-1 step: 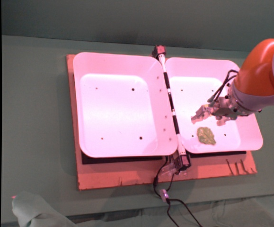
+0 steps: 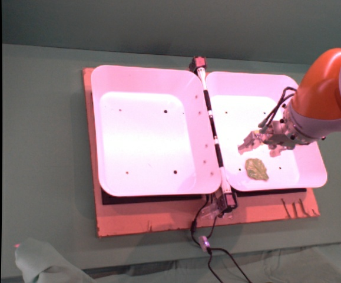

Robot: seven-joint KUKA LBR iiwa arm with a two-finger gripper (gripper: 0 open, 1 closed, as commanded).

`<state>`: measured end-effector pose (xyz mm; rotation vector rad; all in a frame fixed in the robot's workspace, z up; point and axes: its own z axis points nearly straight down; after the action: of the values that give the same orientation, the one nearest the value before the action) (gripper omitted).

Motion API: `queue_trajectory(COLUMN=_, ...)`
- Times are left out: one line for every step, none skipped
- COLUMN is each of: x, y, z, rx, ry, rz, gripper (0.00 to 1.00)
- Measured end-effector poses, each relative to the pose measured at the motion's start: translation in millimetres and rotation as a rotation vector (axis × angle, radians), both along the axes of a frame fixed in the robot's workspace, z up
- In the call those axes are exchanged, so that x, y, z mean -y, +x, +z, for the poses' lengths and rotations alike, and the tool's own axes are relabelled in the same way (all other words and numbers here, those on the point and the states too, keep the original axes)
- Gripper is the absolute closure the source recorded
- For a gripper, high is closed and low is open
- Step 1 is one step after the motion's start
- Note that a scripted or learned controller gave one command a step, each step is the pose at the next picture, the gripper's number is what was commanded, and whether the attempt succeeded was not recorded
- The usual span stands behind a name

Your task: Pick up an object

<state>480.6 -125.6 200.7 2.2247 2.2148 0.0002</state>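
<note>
A small green-yellow lumpy object [image 2: 256, 169] lies on the floor of the right white bin [image 2: 241, 108], near its front edge. My gripper [image 2: 248, 144] hangs over that bin, just above and slightly left of the object, apart from it. The grey arm with its orange band [image 2: 320, 90] reaches in from the right. I see nothing held between the fingers.
The left white bin [image 2: 149, 128] stands beside the right one on an orange-brown board [image 2: 158, 217]. A black-and-white striped bar [image 2: 212, 125] runs between the bins. Cables [image 2: 217, 258] trail off the board's front. A green cloth [image 2: 40, 264] lies at the lower left.
</note>
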Motion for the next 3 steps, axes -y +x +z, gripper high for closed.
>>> queue_trajectory(x=8, y=3, z=-58, rx=-0.007, ry=0.002, rz=0.000, gripper=0.00)
queue_trajectory(x=12, y=7, z=-99, rx=0.013, ry=-0.004, rz=-0.001, gripper=0.00)
queue_trajectory(x=12, y=11, z=-85, rx=0.027, ry=-0.006, rz=-0.004, gripper=1.00)
